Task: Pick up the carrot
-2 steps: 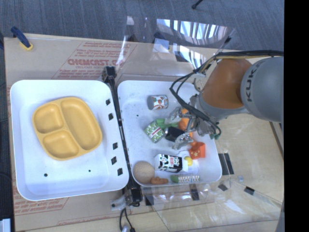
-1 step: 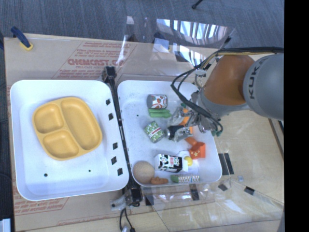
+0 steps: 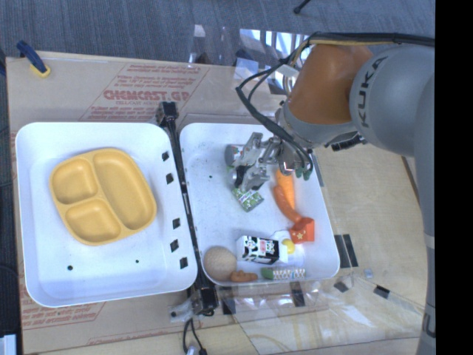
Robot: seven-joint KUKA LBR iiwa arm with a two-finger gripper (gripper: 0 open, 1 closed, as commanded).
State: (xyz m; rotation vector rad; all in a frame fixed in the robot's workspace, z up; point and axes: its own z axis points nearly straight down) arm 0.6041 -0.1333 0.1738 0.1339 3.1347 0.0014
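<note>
Carrot (image 3: pixel 284 191) is what you're after, so here's how things sit from big to small. You've got the worktop (image 3: pixel 140 87) carrying two white bins: the left bin (image 3: pixel 29 220) holds a yellow divided plate (image 3: pixel 100 194), and the right bin (image 3: pixel 196 198) has all the clutter. The arm (image 3: pixel 384 102) comes in from the right, and the hand (image 3: pixel 251 170) hangs over the upper middle of the right bin. Honestly I can't tell how far open it is or whether it's got anything, too much metal and cable in the way. The carrot lies just to the right of the hand, slanted, its lower end running toward a small red piece (image 3: pixel 302 232). A little green-patterned packet (image 3: pixel 250 198) sits right under the hand, so I'd say you need to shift toward the bin's right side before dropping. Grab the carrot across its width near the middle, well above the milk carton (image 3: pixel 259 248), the tan ball (image 3: pixel 219 262) and the small orange bit (image 3: pixel 241 276).
</note>
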